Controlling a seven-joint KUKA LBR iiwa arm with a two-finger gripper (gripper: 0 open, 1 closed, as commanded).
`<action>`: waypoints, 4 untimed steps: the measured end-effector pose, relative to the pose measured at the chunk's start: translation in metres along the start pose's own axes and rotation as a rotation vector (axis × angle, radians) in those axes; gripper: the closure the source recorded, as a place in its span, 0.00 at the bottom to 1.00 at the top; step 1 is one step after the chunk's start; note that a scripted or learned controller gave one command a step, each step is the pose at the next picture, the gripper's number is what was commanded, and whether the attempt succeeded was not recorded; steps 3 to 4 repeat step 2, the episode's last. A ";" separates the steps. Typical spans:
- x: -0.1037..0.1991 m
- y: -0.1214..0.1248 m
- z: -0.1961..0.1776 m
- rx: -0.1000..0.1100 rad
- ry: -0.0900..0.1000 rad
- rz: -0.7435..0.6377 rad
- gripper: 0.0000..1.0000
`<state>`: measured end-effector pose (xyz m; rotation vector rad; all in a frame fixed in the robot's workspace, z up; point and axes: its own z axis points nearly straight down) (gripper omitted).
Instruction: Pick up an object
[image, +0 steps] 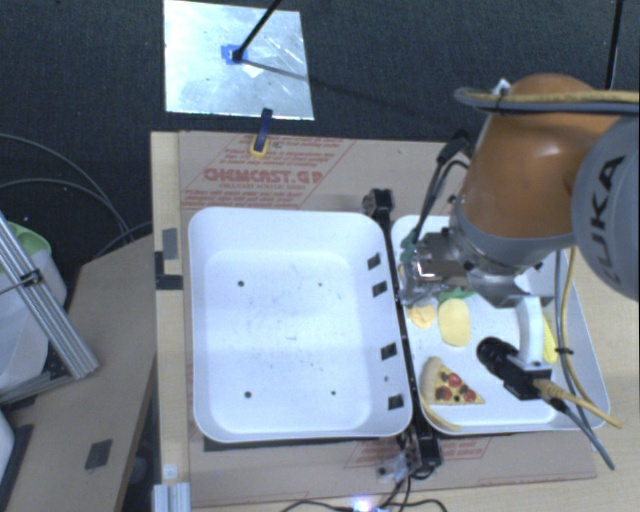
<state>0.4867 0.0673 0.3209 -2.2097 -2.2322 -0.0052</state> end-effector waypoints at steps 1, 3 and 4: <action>-0.053 0.000 -0.067 -0.008 -0.003 0.013 1.00; -0.003 0.000 -0.030 0.002 -0.001 0.002 1.00; -0.003 0.000 -0.030 0.002 -0.001 0.002 1.00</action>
